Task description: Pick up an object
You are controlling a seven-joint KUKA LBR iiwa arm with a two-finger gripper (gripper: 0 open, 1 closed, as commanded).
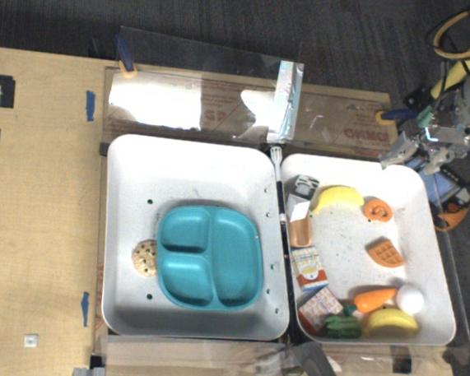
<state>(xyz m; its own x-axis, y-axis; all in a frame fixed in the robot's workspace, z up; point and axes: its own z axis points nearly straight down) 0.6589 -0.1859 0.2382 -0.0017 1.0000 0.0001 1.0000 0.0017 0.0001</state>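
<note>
Two bins (130, 165) sit on the bench; the right one holds toy food such as a banana (337, 198). The gripper (425, 148) hovers beyond its far corner, positioned to descend.

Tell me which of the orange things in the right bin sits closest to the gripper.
The round orange piece by the bin's far edge, just right of the yellow item. The gripper hangs beyond that far corner; the orange waffle and carrot lie further toward the near edge.
</note>
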